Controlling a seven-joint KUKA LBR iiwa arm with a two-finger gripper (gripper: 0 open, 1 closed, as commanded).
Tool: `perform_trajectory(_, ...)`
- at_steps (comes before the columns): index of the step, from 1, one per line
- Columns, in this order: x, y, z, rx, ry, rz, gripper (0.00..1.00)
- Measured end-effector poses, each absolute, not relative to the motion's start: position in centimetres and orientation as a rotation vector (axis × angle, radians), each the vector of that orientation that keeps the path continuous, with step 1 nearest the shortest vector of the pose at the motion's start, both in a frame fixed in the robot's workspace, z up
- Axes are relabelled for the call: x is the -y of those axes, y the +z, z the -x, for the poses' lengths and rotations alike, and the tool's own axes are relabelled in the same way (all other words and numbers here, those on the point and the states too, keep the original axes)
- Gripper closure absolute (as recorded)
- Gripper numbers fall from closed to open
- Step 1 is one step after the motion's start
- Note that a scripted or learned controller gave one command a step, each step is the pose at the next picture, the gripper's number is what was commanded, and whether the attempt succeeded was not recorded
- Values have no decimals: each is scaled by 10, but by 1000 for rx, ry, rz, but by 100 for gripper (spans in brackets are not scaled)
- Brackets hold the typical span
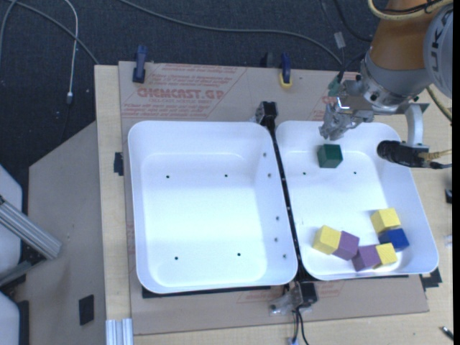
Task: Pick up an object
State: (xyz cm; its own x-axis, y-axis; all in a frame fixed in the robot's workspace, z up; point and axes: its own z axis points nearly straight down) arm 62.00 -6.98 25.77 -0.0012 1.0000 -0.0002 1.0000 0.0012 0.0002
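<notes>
A dark green cube lies on the floor of the right bin, near its far wall. My gripper hangs just beyond and above that cube, over the bin's far rim, and nothing shows in its grasp. Along the right bin's near edge sits a cluster of cubes: a yellow cube, a purple cube, a second purple cube, a small yellow cube, a blue cube and another yellow cube.
The left bin adjoins the right one along a black divider. Blue and yellow clamps hold the board at the back. A black cable end juts over the right bin's far right rim.
</notes>
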Motion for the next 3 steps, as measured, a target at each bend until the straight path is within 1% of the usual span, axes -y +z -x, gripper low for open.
perform_trajectory(1,27,238,-605,-2229,-6,-2221,100)
perform_trajectory(2,-27,239,-600,-2230,-5,-2218,100)
perform_trajectory(3,-79,238,-583,-2230,-6,-2218,100)
